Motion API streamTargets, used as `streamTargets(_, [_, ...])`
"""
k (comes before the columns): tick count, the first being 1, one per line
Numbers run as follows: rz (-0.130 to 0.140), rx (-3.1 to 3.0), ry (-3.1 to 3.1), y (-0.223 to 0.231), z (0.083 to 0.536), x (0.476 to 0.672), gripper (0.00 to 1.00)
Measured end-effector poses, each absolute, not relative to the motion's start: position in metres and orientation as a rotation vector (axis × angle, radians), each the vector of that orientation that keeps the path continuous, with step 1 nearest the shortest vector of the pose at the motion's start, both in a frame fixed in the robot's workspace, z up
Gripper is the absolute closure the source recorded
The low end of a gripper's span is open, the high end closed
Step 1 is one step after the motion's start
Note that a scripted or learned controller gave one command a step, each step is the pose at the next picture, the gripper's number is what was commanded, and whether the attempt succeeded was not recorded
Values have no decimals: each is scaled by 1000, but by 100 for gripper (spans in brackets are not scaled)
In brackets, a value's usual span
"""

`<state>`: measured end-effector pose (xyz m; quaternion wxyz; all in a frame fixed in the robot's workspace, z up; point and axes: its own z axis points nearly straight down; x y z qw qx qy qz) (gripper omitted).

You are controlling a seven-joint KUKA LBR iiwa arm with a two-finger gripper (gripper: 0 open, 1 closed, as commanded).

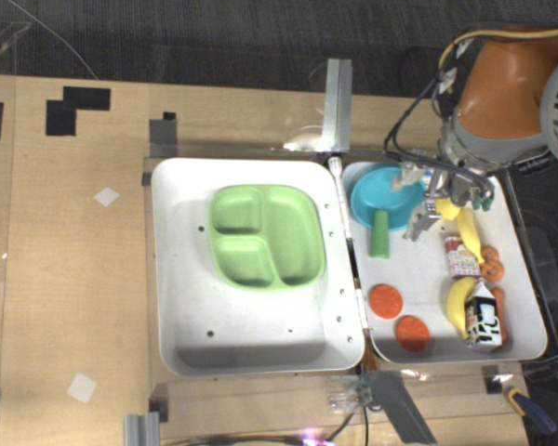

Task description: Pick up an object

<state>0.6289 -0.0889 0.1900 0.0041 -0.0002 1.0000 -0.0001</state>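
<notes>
Currently, the gripper (434, 214) is positioned over the right bin (530, 291) beside the blue bowl (383, 196); its opening cannot be determined.

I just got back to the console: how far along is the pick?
Nothing looks picked yet. The hand is low in the right bin, by the blue bowl and the green block, with no item seen between its fingers. The bananas, the orange discs and the green tray all lie in place. Grasp and lift remain.
</notes>
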Motion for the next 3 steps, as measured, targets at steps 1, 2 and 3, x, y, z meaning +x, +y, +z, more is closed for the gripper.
streamTargets(1, [-1,-71,3129,-112,97,614,0])
streamTargets(2, [-3,-45,3118,-82,93,601,0])
streamTargets(3, [-3,-293,3113,-107,90,652,0])
